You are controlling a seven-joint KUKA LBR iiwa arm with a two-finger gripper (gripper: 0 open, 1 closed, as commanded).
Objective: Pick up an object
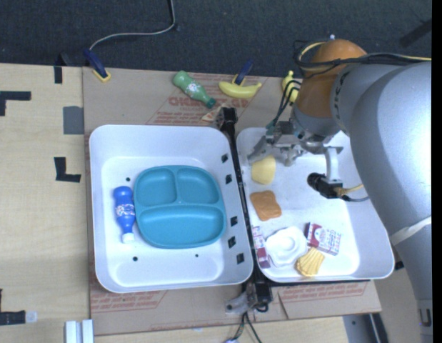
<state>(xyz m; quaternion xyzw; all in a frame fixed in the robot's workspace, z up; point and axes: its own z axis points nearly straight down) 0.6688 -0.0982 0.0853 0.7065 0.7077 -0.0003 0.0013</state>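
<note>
Nearest the camera, the front edge of the cardboard sheet (pixel 178 307) shows red print, with a black clamp at the join of the two bins. On it sit the left bin (pixel 106 259) and the right bin (pixel 363 266). The left one holds a blue divided plate (pixel 180 206) with a blue bottle (pixel 123 212) lying just beside it on its left. At the front of the right bin are a yellow ridged piece (pixel 310 263), a small red and white carton (pixel 323 238) and a white round cup (pixel 285 246); further back lies a tan slice (pixel 265 205), then a pale yellow lump (pixel 263 171). The gripper (pixel 278 143) hangs just above and behind that lump; whether its fingers are parted or grip anything cannot be told. Beyond the bins, a green bottle (pixel 193 88) and a banana (pixel 239 88) rest on the cardboard. The wooden bench (pixel 35 191) ends at dark carpet (pixel 206 13) crossed by a white cable (pixel 135 31)
</note>
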